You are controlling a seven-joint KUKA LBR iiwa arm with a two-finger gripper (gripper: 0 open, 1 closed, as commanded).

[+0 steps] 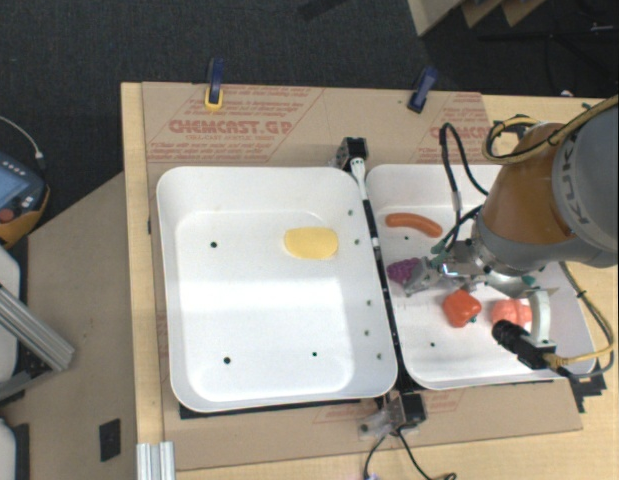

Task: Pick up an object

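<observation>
1. The jaws are being carried low inside the right bin, at the end of the grey and orange arm that is being reached in from the right.
2. A small purple object is being met right at the tips, just to their left and apparently touching them; it cannot be told whether it is being gripped, nor how far the tips are parted.
3. An orange-red object is being left just below and to the right of the tips, near but apart from them.
4. A sausage-shaped orange object is being left above the tips, its long axis lying roughly left to right, slightly tilted.
5. A pinkish-red object is being partly covered by the wrist hardware further right.
6. A yellow oval object is being left alone in the left bin, well apart from the arm.
7. On the cardboard sheet covering the table, red printing resembling "CHEMCAST GP" is being shown; the smaller lines cannot be read.
8. Judged from this, the purple piece is being treated as the likeliest pick.
</observation>
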